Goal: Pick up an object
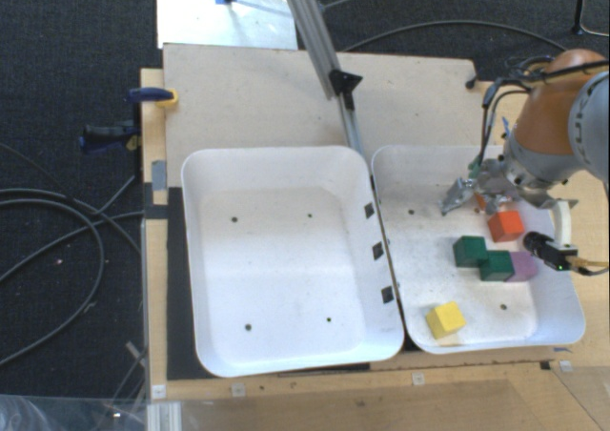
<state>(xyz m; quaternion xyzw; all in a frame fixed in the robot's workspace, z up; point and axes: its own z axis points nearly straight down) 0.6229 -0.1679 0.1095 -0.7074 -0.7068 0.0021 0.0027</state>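
Poised low in the right bin [419, 167] with the gripper [464, 200], fingers [452, 198] seemingly released and parted, grasping nothing, with bare white floor in the gap. Just beside the fingers, on the arm's side and a little toward the front rim: an orange block [506, 225], clear of both tips rather than between them. Farther from the fingers in the same direction: a green piece [481, 258], touching a purple block [523, 267] along one edge. Well apart from the fingers, near the front rim: a yellow block [444, 319], alone. On the fingers' other side, past the shared rims: the left bin [205, 172].

Likely failure if closed right here: a pinch of air, with nothing in the gap. Risk in shifting toward the orange block: shoving it with the outside of a finger instead of straddling it, and sliding it against the green piece. Risk in going for green or purple: catching both at once, or landing a tip on the seam and dropping one on the lift. Probably the safer target: the yellow block, with free room all round.
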